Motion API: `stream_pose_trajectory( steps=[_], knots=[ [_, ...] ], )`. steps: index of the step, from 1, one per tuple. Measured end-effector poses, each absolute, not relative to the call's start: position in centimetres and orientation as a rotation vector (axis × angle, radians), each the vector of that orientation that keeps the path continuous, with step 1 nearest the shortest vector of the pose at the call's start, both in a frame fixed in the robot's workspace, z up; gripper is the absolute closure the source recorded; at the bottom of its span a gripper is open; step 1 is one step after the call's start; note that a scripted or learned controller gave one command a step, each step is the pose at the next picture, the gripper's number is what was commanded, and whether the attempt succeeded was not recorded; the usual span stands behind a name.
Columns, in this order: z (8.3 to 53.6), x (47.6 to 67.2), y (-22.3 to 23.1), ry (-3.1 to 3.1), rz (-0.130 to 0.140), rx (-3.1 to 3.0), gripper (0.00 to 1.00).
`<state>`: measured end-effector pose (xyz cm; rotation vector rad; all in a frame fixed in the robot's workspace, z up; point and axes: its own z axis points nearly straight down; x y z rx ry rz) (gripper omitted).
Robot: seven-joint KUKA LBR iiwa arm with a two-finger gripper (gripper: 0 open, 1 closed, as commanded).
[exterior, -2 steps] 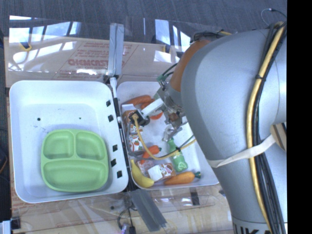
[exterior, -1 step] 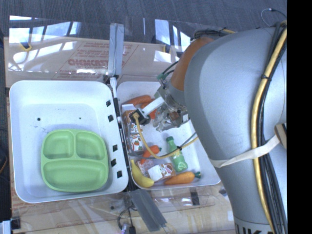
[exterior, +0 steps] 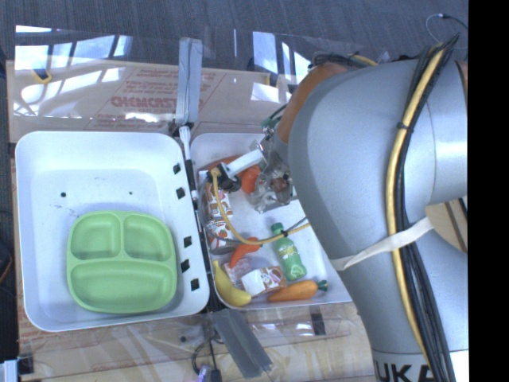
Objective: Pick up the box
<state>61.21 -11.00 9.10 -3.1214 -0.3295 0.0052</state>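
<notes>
- Two printed packs in the right bin could answer to "box". We take the small white-and-red box, lying flat near that bin's front edge, as the task's thing. A longer printed carton lies along the bin's left wall.
- The box sits between a banana on its left and a carrot on its right, close enough that both seem to touch it. A green bottle lies just behind it. In our judgement it simply came to rest in a loose heap; nothing looks arranged.
- The gripper is low over the back half of the same bin, beside an orange item and well apart from the box. Clutter and glare hide its mouth, so we cannot tell whether it is wide or narrow, and we see nothing held in it.
- We judge the pick not yet begun: the arm must come forward, and the crowding neighbours leave little free room around the box.
- The left bin holds a green divided plate, clear of the work.
</notes>
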Motion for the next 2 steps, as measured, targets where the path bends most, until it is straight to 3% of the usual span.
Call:
stream_pose_trajectory(
  steps=[1, 2],
  knots=[
    [19.1, 59.5, -3.7, -0.911, 0.004, -3.004, 1.00],
    [14.1, 52.5, 12.9, -0.859, 0.010, -3.020, 1.00]
  ],
)
